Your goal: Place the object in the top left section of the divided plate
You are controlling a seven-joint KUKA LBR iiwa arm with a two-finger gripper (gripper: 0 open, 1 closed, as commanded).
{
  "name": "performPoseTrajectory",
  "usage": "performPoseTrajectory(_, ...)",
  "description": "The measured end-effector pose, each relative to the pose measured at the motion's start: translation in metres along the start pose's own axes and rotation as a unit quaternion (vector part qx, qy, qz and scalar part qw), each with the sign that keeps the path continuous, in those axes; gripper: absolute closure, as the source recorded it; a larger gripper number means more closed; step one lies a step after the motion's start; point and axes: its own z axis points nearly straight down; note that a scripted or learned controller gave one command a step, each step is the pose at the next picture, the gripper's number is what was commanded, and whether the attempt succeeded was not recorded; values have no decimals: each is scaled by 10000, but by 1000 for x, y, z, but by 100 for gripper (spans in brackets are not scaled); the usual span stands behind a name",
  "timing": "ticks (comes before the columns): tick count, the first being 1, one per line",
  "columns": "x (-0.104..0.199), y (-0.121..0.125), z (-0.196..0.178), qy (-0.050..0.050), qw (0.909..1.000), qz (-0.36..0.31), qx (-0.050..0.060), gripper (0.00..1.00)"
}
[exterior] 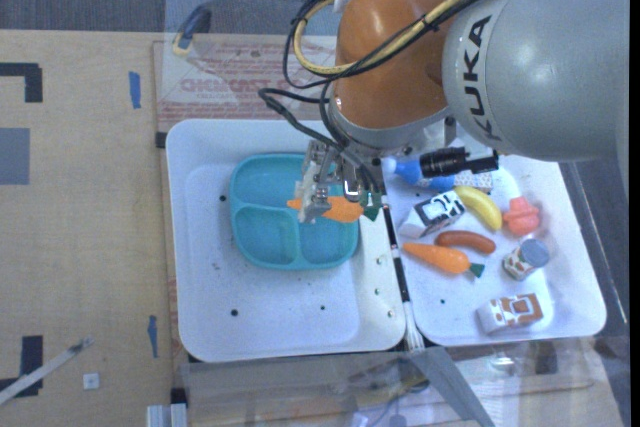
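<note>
A blue divided plate point(262, 215) lies in the left white bin point(200, 295). My gripper point(322, 200) hangs over the plate's right half, pointing down. Between its fingers sits a small orange toy point(343, 210) with a green end, held just above the plate's right side. The arm's orange band and grey body cover the plate's upper right rim.
The right bin point(560, 315) holds a carrot point(440, 258), a sausage point(466, 241), a banana point(481, 208), a pink piece point(521, 216), a black-and-white box point(438, 211), a small round jar point(526, 258) and a white toy point(512, 312). Bare bin floor lies below the plate.
</note>
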Motion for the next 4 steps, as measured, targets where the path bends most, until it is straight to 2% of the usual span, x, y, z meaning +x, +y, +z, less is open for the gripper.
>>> performPoseTrajectory(1, -43, 16, 4, -20, 9964, -846, -8, 100)
performPoseTrajectory(2, -5, -32, 55, -2, 9920, -1262, -4, 100)
performPoseTrajectory(3, 21, 40, 20, -19, 9784, -2069, -12, 100)
performPoseTrajectory(4, 49, -35, -31, -4, 9698, -2440, -2, 100)
